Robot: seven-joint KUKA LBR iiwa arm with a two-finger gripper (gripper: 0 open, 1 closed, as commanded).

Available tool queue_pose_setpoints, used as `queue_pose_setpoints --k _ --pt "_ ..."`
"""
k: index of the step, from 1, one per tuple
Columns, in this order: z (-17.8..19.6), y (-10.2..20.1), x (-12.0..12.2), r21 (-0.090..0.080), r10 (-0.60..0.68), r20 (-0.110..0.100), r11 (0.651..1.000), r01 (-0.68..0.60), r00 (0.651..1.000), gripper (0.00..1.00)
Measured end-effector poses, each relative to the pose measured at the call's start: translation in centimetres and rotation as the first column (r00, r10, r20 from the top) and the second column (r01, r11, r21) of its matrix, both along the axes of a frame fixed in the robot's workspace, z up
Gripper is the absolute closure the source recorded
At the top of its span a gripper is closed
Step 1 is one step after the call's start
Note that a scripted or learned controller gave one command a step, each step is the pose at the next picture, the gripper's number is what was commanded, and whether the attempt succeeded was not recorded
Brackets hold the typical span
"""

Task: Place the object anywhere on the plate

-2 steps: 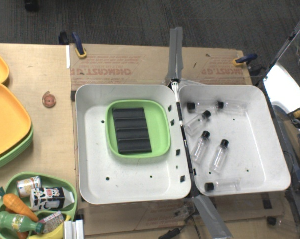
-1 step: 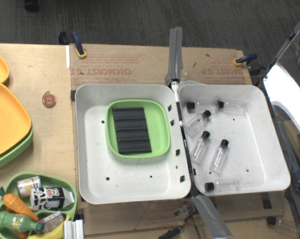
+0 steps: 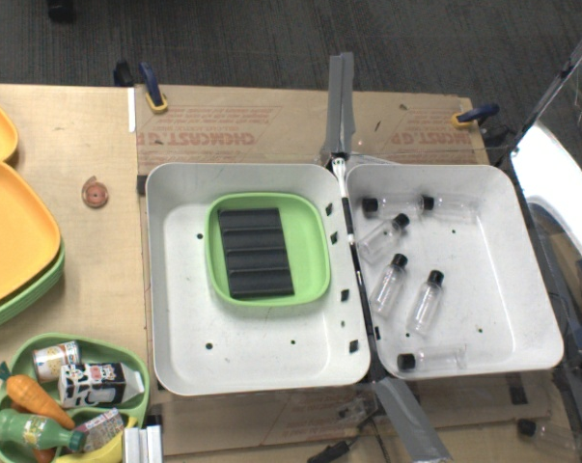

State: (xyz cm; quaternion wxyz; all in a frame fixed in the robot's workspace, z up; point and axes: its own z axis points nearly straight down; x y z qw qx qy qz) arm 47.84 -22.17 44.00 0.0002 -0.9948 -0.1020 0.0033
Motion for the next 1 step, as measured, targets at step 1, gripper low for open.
queue_pose_setpoints --k 1 --pt "-1.11 0.01 -0.02 0.001 -0.002 0.000 1.000 0.002 1.000 0.00"
